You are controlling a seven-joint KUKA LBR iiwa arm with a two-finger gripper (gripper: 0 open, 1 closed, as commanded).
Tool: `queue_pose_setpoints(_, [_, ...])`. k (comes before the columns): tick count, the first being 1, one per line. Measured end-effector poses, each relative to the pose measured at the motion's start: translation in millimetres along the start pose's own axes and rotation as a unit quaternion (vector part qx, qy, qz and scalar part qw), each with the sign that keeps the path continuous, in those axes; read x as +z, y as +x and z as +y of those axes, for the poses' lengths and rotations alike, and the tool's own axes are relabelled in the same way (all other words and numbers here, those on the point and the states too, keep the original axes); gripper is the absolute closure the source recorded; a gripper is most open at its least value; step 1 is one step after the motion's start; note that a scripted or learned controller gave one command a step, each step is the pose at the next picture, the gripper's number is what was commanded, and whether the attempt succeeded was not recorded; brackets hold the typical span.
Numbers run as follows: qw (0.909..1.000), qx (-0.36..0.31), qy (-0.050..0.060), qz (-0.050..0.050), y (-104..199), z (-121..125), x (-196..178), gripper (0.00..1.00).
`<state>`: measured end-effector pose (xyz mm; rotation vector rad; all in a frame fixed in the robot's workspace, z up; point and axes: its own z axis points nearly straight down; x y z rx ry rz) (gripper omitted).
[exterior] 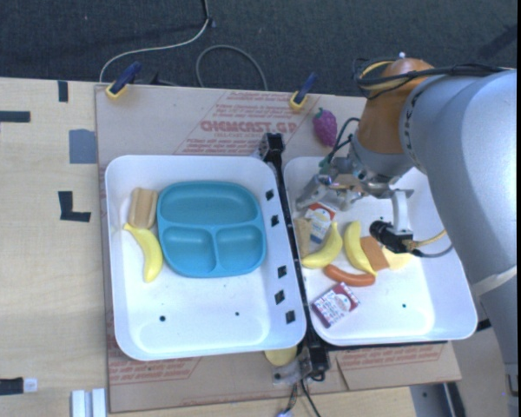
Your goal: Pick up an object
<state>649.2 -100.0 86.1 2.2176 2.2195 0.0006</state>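
Dark grey carpet-like floor runs along the top, w/ a thin white cable (169,46) looping over it. Below is the pale wooden worktop (35,259) w/ some black marks, and on it a brown cardboard sheet (217,129) held by two blue-yellow clamps.

From the left: the left white plastic bin (200,328) carries a teal plastic plate w/ three compartments (212,229), a yellow toy banana (148,252) just beside its left edge and a small tan block (141,205) above that banana, touching or nearly so.

Next, the right white plastic bin (417,320) holds a cluster of toy food: two more yellow bananas (326,246), an orange-red sausage (350,275), a red-white small packet (334,305) and an orange-yellow piece (378,254). A purple toy fruit (325,126) lies on the cardboard, outside the bin, near its top edge.

The hand (334,188) is low over the upper left part of the right bin, just above the cluster; the grey arm w/ orange band (386,124) comes from the right. Metal parts and small items overlap there, so I cannot tell if the hand is released or clenched, and nothing is clearly seen between its fingers.

Progress, as I judge: the approach is made, but no object looks lifted; all the toys seem to rest in the bins. Grasp and lift are left, approx. the main part of the task.
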Motion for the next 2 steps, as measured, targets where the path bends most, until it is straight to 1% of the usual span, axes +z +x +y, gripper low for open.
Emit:
queue_pose_setpoints(1, [1.0000, 0.000, 0.000, 0.000, 5.6, -9.2, -0.1, 0.00])
queue_pose_setpoints(2, [1.0000, 0.000, 0.000, 0.000, 5.3, -9.1, -10.0, 1.00])
